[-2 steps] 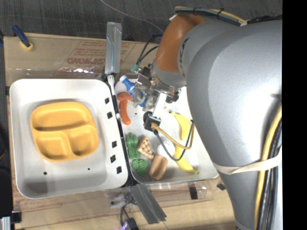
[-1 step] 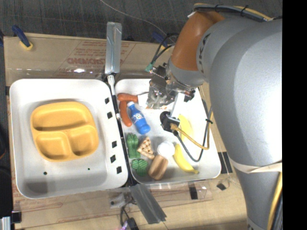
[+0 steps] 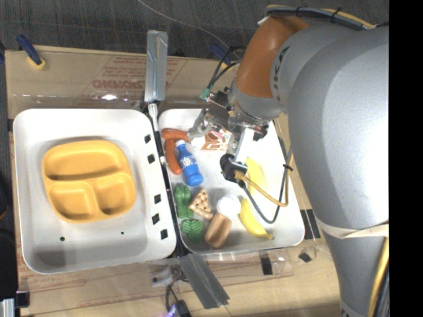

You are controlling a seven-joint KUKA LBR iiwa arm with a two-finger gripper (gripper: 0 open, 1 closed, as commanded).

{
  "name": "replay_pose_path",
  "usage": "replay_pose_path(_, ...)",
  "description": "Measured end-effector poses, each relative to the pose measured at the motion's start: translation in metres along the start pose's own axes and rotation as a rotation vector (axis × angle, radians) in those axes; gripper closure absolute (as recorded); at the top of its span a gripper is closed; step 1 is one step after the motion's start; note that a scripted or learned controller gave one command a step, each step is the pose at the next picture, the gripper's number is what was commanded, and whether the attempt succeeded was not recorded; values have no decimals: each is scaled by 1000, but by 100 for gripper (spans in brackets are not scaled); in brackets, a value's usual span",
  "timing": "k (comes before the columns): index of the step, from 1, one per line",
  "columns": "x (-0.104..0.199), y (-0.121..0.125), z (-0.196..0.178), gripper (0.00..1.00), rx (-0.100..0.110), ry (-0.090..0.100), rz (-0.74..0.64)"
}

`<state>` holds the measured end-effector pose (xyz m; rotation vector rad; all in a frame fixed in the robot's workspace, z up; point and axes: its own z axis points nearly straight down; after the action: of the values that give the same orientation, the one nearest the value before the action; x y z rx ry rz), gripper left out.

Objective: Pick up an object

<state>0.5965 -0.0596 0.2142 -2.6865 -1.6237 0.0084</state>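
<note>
down at the far end of the right bin with the gripper, just beside an orange sausage and a small brown-and-white carton; cannot tell if spread, closed or clamped on anything. nearer in that bin, a blue bottle, pizza slice, white ball, brown bun, banana. in the left bin, a yellow divided tray

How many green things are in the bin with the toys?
2. One green piece sits just below the blue bottle; the other green piece lies just below that. The arm may hide more.
</note>
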Motion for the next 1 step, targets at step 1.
replay_pose_path(1,-57,-20,125,0,-1,2,-21)
